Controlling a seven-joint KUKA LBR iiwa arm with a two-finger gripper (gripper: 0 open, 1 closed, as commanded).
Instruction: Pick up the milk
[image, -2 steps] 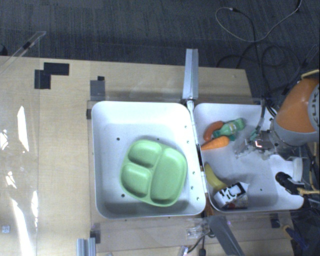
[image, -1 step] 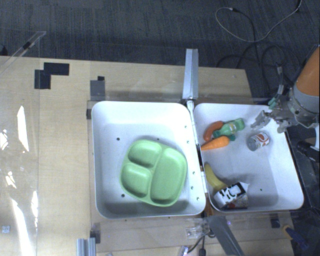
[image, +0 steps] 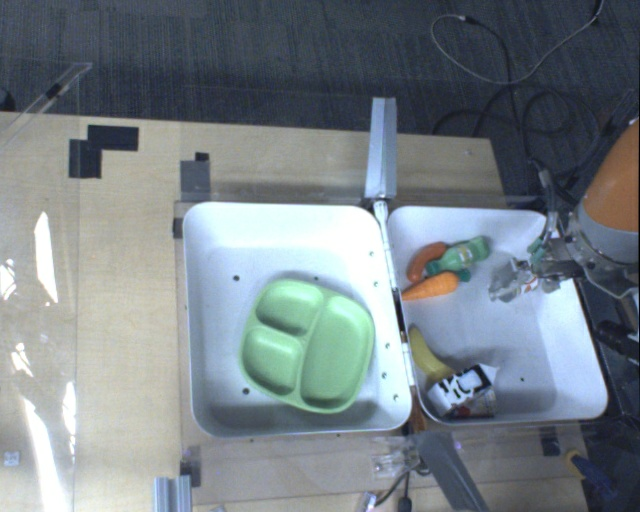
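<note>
The milk (image: 464, 389) is a small white carton with black patches, lying on its side in the near left corner of the right bin (image: 560, 350). My gripper (image: 510, 281) hangs over the far right part of that bin, well above and to the right of the milk. Nothing shows between its fingers, and their spacing is too small and blurred to read.
A yellow banana (image: 427, 355) lies just left of the milk. A carrot (image: 430, 288), a red item (image: 428, 258) and a green bottle (image: 462, 254) lie at the bin's far left. The left bin (image: 215, 300) holds a green divided plate (image: 307, 345).
</note>
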